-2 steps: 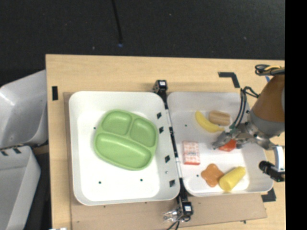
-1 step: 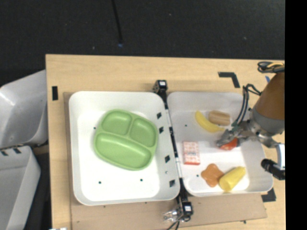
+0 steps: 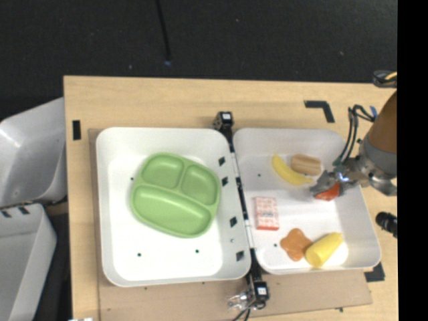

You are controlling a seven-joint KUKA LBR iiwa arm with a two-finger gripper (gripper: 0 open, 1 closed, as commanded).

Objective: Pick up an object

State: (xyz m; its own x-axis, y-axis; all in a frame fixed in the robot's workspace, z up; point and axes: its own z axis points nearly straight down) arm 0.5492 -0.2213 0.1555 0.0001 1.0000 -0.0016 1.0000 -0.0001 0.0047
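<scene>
Gripping a red object (image 3: 327, 192) (small, between fingers) | gripper (image 3: 330, 185) pinching it | right bin (image 3: 354, 246), near its right edge

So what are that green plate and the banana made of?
The green plate looks like moulded plastic: one flat even colour, a soft matte sheen, rounded compartment ridges. The banana seems to be a plastic toy, judging by its smooth, uniform yellow skin without marks, though the view is too coarse to be sure.

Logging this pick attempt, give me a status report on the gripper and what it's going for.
Gripper low in the right bin, at a red object; grip unconfirmed. Banana and brown block close beside it. Green plate in the left bin.
</scene>
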